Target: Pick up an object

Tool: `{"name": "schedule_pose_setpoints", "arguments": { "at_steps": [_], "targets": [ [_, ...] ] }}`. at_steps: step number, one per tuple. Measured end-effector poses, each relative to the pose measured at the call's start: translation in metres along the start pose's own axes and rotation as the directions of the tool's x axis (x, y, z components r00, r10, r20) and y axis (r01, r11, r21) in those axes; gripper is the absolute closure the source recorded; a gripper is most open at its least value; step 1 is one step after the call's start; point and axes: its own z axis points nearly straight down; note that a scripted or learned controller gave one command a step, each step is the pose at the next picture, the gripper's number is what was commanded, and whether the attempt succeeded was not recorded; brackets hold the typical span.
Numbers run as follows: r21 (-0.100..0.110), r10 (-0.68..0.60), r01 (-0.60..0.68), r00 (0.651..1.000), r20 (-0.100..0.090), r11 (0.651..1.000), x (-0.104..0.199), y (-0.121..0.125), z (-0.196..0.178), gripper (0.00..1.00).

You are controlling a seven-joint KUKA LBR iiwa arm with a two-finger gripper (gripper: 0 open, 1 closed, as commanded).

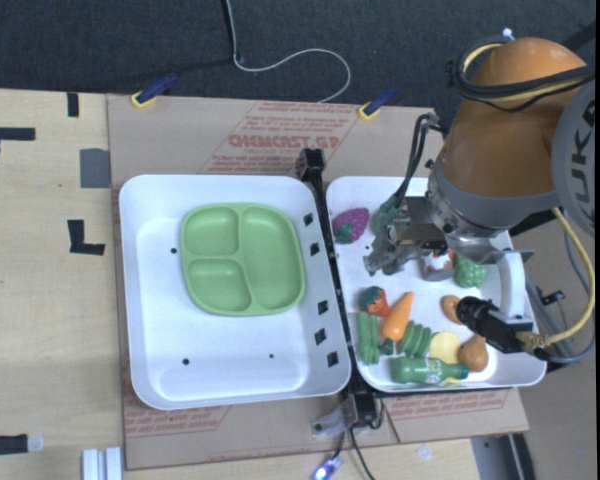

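Two shallow white bins sat side by side on the bench: the left bin (150, 368) held a green divided plate (244, 259), and the right bin (515, 373) held a scatter of toy foods. The gripper (398, 251) hung low over the upper middle of the right bin, its dark mechanism masking the tips, so whether it was spread or closed, or had anything in it, could not be told. A purple toy fruit (351, 222) lay just left of it near the bin divider; an orange toy carrot (397, 315) lay below, beside a small round piece with red and green (372, 298) and some green vegetables (412, 340). A yellow piece (444, 346) and a brown piece (472, 352) lay toward the lower right corner. Such toys were probably light, rigid plastic with smooth, somewhat slippery skins. The carrot offered the best purchase: a grasp across its thicker middle, jaws set square to its long axis, would likely resist rolling.
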Motion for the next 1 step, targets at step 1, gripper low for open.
{"name": "schedule_pose_setpoints", "arguments": {
  "at_steps": [1],
  "targets": [
    [-0.001, -0.002, 0.002, 1.0, -0.001, 1.0, 0.0703, 0.0005, -0.0361, 1.0]
  ]
}}
